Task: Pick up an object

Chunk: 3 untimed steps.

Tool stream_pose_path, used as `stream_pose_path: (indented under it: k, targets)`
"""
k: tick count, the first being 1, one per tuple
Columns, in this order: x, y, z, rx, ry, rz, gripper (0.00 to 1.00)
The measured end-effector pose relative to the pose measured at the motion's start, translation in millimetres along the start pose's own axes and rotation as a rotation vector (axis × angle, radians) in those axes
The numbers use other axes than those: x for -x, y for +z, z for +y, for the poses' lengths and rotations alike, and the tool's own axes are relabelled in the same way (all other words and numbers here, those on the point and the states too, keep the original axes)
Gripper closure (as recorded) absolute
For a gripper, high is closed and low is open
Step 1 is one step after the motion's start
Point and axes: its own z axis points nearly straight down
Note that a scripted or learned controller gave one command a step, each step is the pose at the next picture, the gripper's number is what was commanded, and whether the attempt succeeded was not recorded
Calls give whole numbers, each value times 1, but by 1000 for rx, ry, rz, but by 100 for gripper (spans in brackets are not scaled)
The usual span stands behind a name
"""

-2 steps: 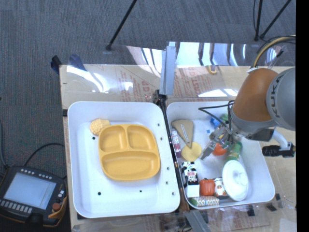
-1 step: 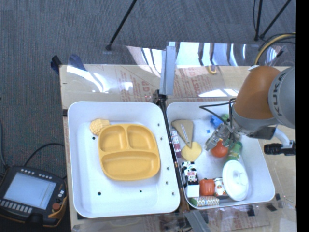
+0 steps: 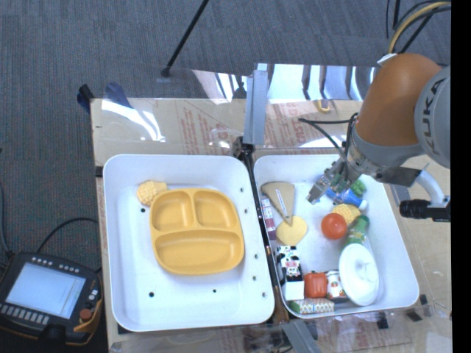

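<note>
The gripper [image 3: 329, 184] hangs low over the right bin [image 3: 406, 271], its tip beside a blue-and-green item [image 3: 352, 192] at the back of the clutter; whether the jaws are apart or together I cannot tell. Nothing visibly sits between them. Likely targets lie just below: a red tomato [image 3: 333, 226] and a yellow piece [image 3: 346, 212] touching it. To grasp cleanly, descend over one item alone, straddling it without nudging its neighbours. The left bin [image 3: 125, 285] holds a yellow divided tray [image 3: 196, 230].

Smooth, glossy plastic is seen in the white bins [image 3: 118, 197] and the yellow tray [image 3: 196, 230] (slightly matt).
</note>
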Motion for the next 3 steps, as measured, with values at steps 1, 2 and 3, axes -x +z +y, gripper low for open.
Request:
stream_pose_path:
  k: [1,2,3]
  targets:
    - [54,-61,-34,-2,70,-1,100]
    - [8,113,-34,-18,113,17,100]
    - [-3,18,24,1,111,0,100]
